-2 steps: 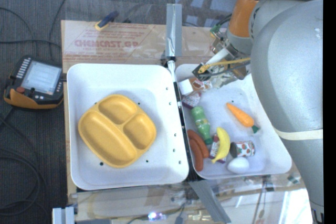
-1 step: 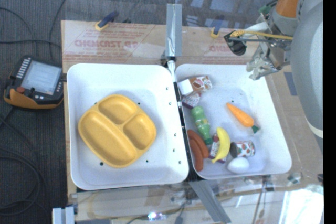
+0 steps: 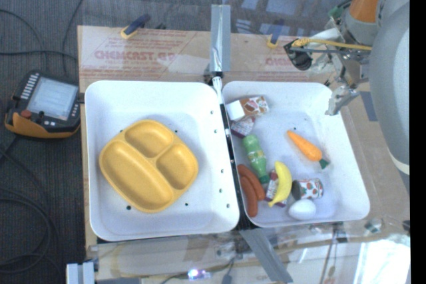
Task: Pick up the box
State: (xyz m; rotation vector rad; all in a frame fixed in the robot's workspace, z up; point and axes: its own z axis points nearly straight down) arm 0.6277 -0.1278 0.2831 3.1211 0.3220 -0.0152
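Presently the claw (image 3: 338, 102) hangs over the right bin's (image 3: 346, 163) far right rim, its opening unclear. The box (image 3: 255, 106) lies at that bin's far left corner, open floor between.

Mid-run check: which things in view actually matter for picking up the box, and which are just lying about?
Job: box at the right bin's top-left corner; gripper at that bin's top-right rim.

Lying about: carrot, banana, sausage, green bottle, egg, yellow tray, pendant.
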